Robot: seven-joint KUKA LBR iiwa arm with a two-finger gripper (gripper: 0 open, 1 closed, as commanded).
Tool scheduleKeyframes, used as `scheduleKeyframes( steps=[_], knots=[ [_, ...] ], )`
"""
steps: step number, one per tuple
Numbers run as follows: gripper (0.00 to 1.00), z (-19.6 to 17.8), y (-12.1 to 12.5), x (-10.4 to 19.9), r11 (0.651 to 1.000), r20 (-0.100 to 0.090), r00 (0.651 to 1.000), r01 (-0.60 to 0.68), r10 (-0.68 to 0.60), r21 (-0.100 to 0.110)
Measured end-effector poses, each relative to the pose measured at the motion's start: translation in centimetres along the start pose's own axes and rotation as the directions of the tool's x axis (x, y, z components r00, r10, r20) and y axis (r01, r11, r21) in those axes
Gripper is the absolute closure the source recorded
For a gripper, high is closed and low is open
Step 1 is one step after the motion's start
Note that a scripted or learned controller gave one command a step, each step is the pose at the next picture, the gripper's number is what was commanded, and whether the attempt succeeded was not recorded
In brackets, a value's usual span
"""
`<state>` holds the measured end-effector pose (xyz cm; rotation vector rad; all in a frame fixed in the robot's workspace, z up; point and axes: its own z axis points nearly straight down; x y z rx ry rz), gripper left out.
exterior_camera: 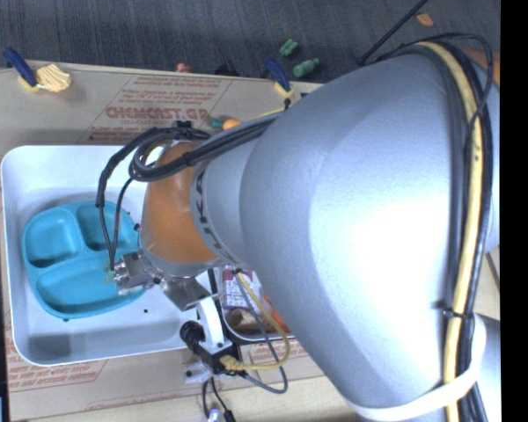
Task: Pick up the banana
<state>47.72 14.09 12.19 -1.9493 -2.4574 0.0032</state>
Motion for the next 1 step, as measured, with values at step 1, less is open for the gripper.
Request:
scheduleKeyframes(
  steps=[1],
  knots=[
    [1.00,-0.96,0.00,0.05,1.000,0.000,1.000,0.004,-0.004,0.003]
  ],
)
